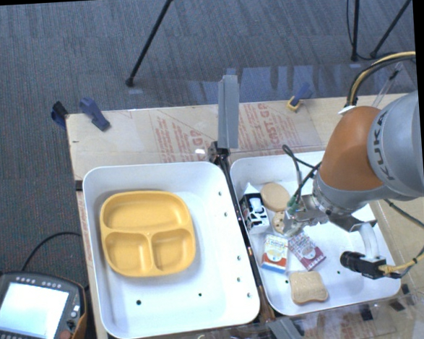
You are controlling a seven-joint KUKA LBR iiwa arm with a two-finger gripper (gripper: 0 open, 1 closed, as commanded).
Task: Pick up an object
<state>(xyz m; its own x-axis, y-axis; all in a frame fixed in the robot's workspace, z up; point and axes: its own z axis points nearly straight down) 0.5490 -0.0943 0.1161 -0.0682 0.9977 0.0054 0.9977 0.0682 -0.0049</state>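
Note:
My gripper [296,213] hangs low over the middle of the right bin [383,287], at the end of the orange-banded arm [352,159] that comes in from the right. Around it lie several small items. A round tan bun [275,195] is just up and left of it, and a small biscuit [279,223] is right beside it. A maroon packet [306,251] lies just below it. A red and white carton [275,253], a black and white carton [255,211] and a slice of toast [308,287] lie nearby.
The left bin [220,288] holds a yellow divided plate [148,232]. A grey upright post [228,117] stands behind the seam between the bins. A black fitting with a cable [360,262] sits over the right bin's lower right. Clamps are on the bench's back edge.

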